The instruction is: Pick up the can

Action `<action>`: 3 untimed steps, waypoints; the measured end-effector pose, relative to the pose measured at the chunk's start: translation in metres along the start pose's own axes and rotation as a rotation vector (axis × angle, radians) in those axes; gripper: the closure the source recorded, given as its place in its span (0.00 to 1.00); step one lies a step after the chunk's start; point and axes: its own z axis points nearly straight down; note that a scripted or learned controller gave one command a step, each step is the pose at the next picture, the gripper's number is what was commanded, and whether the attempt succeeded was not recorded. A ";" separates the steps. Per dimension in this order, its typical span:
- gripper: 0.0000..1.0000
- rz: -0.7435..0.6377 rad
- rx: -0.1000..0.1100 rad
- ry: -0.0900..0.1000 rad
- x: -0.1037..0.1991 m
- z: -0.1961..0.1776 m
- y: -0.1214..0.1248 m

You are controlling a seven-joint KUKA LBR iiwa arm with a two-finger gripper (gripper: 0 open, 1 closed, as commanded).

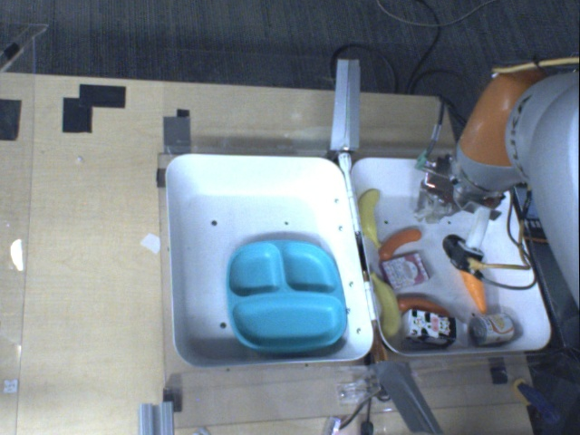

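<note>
So the gripper (435, 199) is up in the far part of the right bin (395, 181), over bare white floor. From this angle I honestly can't tell if it's open or closed, and nothing visible is sitting in it. The grey arm with the orange band (489, 125) comes in from the right above it.

The stuff closest to it is a yellow banana (369, 214) lying along the left wall of the bin, and an orange-red sausage-looking piece (401, 239) just below that. Touching the sausage piece on its near side is a small pinkish box (405, 267). Then there's a second banana (386, 303) lower down the same wall, another orange-red piece (424, 303) next to it, and a black-and-white package (428, 328) right against the near wall.

The can (492, 327) is in the near right corner of that bin, greyish, lying on its side, well apart from the gripper. An orange carrot (474, 290) lies just beyond it, its tip about touching the can, so it's between the gripper and the can.

The left bin (254, 198) just has a blue divided plate (285, 295) in its near half. Both bins sit on the pale wood bench (91, 243).
</note>
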 end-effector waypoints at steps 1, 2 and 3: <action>1.00 0.390 0.013 -0.009 0.055 -0.093 0.032; 1.00 0.735 0.011 -0.010 0.109 -0.181 0.008; 1.00 0.913 0.012 -0.010 0.172 -0.188 -0.030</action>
